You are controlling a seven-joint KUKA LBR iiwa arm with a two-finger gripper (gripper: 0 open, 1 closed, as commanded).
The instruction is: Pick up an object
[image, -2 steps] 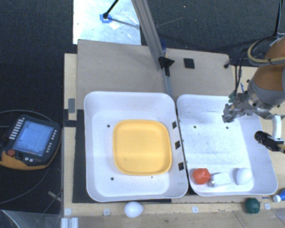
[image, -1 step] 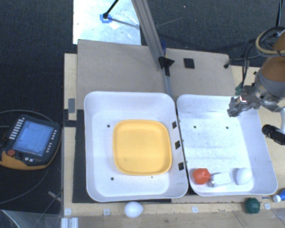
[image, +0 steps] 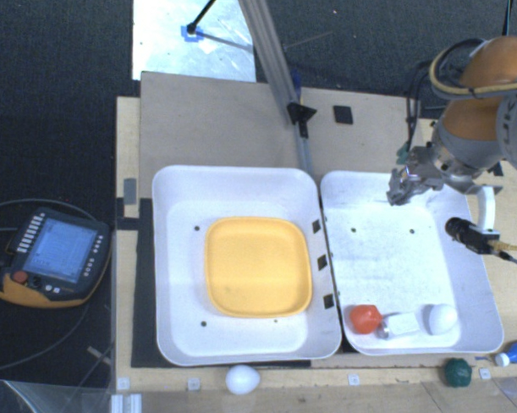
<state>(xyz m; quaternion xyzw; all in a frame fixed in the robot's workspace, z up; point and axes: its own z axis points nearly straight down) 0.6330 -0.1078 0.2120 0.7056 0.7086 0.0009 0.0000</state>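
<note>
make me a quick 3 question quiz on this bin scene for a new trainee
1. True or false: the yellow plate lies in the left bin.
2. Which thing lies nearest the orange ball in the right bin? A) the white ball B) the small white piece C) the green ball
3. Fill in: the gripper hangs over the ____ edge of the right bin, away from the things along its near edge.

Key
1. True.
2. B; it lies right beside the orange ball, while the green ball sits outside the bin on the bench.
3. Far.
</note>
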